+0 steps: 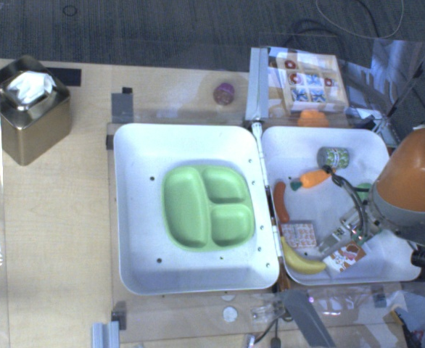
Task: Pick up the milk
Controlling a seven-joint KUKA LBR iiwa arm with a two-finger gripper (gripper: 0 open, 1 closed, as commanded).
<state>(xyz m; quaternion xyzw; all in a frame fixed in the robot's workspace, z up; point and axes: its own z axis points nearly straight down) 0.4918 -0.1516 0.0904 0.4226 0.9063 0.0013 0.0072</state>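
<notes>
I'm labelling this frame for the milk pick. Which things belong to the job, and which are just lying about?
In the job: gripper; small white carton beside it, likely the milk; right bin.

Lying about: banana, carrot, green can, red sausage, green divided plate, tissue box.

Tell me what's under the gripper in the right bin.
Below the gripper lies a small red-and-white carton, beside the banana. The arm covers the right bin beyond it.
</notes>
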